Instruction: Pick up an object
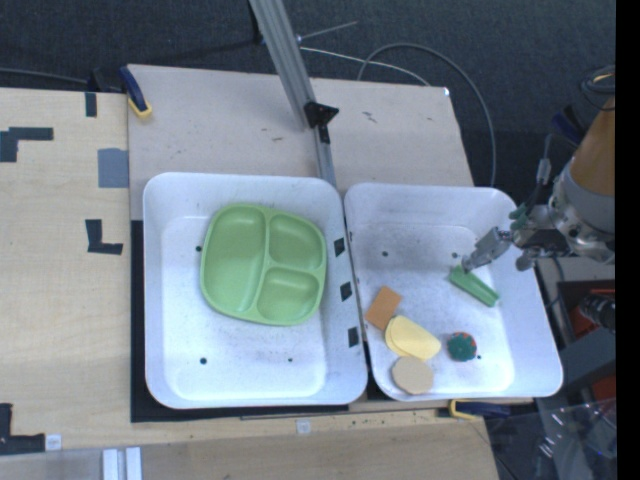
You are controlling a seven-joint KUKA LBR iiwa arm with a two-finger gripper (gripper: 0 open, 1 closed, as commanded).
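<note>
My gripper [492, 249] hangs low over the right bin [420, 208], just above the green block [473, 287] lying near its right wall, how far open I cannot tell, and closing off-centre on that slanted block could squirt it away.

Even, diffuse light from above; the white bins [165, 298] read bright without hard glare; shadows faint; overall slightly soft, the arm [590, 183] at the right edge blurred.
</note>
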